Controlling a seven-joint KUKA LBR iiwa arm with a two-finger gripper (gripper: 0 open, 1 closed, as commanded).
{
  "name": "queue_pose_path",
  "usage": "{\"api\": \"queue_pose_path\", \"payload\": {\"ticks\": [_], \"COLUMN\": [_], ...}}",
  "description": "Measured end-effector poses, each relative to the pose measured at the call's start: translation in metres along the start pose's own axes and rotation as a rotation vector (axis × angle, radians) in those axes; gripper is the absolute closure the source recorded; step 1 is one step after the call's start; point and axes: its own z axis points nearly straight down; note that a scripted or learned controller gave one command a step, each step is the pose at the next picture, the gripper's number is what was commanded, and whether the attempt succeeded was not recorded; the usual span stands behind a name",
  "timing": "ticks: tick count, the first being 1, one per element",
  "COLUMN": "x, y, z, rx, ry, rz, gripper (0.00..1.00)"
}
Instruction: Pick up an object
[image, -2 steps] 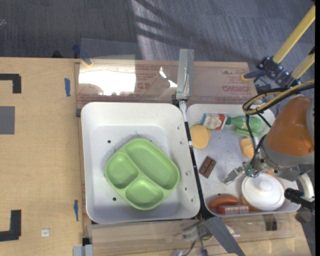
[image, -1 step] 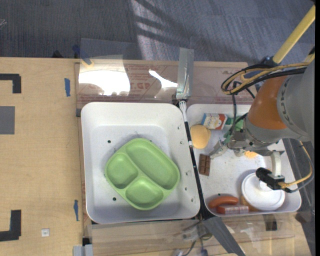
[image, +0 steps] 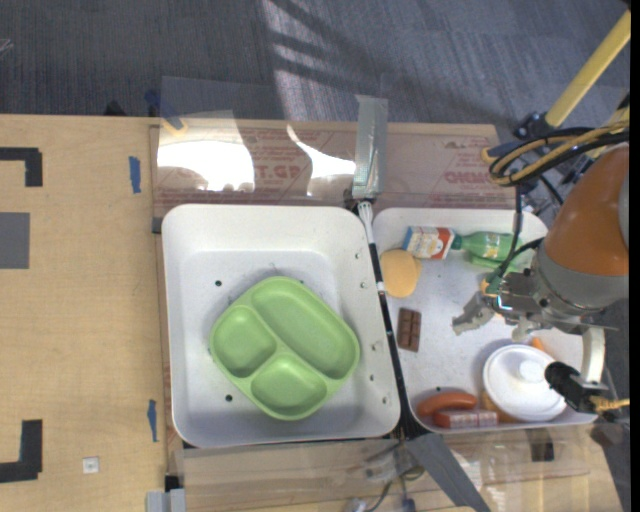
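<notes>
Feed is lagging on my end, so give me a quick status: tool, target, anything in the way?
Tool low over right bin, nothing seen between its fingers. Chocolate bar closest, lying free. Bottle, white bowl crowd either side.

The gripper (image: 478, 316) hangs over the right bin (image: 450, 365); a green plate (image: 285, 346) lies in the left bin (image: 200, 240).

The grey arm (image: 590, 250) reaches in, its pincer (image: 474, 318) pointing left, fingers parted.
</notes>
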Motion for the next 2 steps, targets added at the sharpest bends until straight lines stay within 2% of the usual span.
{"api": "queue_pose_path", "payload": {"ticks": [1, 2], "x": [0.037, 0.018], "y": [0.008, -0.022], "z": [-0.006, -0.006], "rx": [0.004, 0.007], "ry": [-0.002, -0.003], "rz": [0.566, 0.881], "gripper": [0.0, 0.0]}}
